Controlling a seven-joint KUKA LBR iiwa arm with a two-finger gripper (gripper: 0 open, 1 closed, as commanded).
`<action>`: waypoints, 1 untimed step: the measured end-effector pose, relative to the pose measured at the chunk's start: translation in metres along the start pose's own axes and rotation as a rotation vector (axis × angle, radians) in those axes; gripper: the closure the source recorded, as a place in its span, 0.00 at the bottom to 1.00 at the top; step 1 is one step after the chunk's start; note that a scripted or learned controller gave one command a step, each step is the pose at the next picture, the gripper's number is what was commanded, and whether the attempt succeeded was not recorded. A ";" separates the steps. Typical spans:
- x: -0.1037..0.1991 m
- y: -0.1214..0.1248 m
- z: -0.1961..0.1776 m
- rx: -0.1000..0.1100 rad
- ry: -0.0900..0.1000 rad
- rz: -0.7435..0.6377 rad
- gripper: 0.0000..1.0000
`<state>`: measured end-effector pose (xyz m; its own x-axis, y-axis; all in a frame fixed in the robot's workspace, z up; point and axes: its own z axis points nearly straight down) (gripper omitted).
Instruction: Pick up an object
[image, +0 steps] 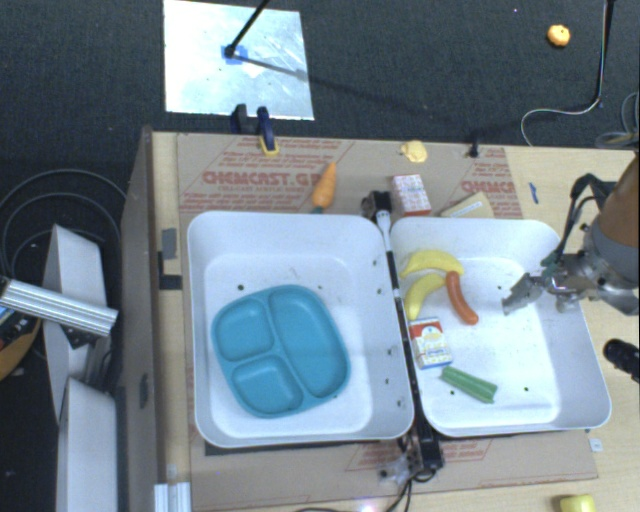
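The end effector (522, 296) hovers over the right bin (575, 400), just right of the orange sausage (461, 298); whether it is apart or together I cannot tell. The sausage lies touching the bananas (428, 277), so a descent could nudge it aside and close on nothing.

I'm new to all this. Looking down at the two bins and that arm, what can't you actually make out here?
- Gripper, camera view: too small and blurred to tell if it is open or shut.
- Arm: cut off by the right edge.
- Small carton in the right bin: label print too small to read.
- Yellow thing, bottom edge: cut off, unidentifiable.
- Box behind the bins: printing blurred.
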<state>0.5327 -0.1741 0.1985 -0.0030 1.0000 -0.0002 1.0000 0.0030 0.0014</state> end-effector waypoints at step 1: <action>0.047 0.080 0.032 -0.004 0.002 -0.009 0.00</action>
<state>0.6130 -0.1268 0.1666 -0.0116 0.9999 0.0015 0.9999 0.0116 0.0049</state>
